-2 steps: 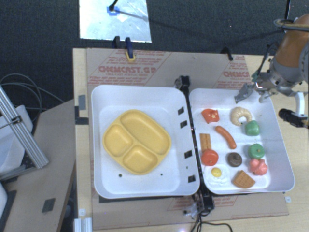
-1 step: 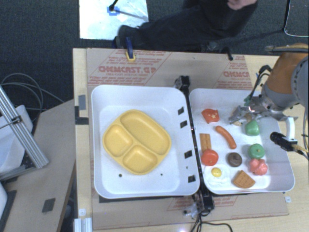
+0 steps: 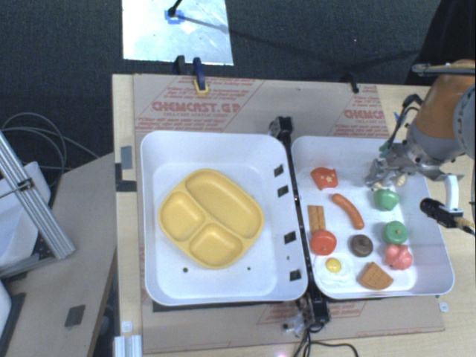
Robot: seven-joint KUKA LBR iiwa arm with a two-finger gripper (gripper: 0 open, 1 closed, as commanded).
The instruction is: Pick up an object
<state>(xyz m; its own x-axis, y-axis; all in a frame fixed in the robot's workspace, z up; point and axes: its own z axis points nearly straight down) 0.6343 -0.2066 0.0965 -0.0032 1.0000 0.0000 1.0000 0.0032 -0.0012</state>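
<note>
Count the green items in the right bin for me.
2. One green piece sits at the bin's far right, just below the gripper. The other lies nearer the camera, above a pink piece. The gripper may hide more.

A single fixed camera looks down at a slant from above the counter (image 3: 245,95), far enough back to take in both white bins. The left bin (image 3: 160,162) and right bin (image 3: 439,274) lie side by side mid-frame, dark floor beyond.
</note>
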